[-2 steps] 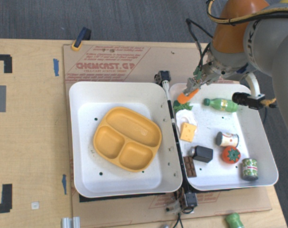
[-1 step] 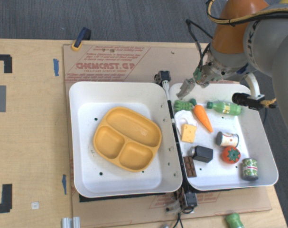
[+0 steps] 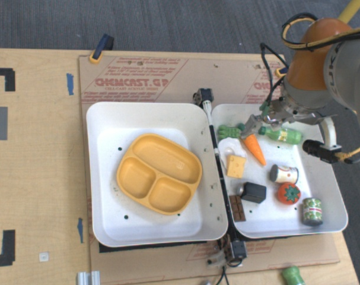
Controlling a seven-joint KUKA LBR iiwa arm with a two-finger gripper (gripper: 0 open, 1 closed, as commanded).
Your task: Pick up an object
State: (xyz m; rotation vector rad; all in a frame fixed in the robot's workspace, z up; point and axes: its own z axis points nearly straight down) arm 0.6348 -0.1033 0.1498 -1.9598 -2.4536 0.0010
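The right bin (image 3: 328,186) holds several small items: an orange carrot (image 3: 255,149), a green bottle (image 3: 282,136), a green toy (image 3: 229,132), a yellow cheese wedge (image 3: 236,166), a black block (image 3: 253,192), a red tomato (image 3: 288,193), a small white cup (image 3: 284,174), a green can (image 3: 312,211) and a brown bar (image 3: 236,208). My gripper (image 3: 260,123) hangs over the far part of this bin, just above the carrot's thick end and beside the green bottle. It is open and there is nothing between its fingers.
The left bin (image 3: 102,159) carries a yellow divided plate (image 3: 159,173). A black clamp (image 3: 204,95) sits on the ridge between the bins. A black cable end (image 3: 322,150) hangs by the right bin's far right wall. A green object (image 3: 292,274) lies on the bench in front.
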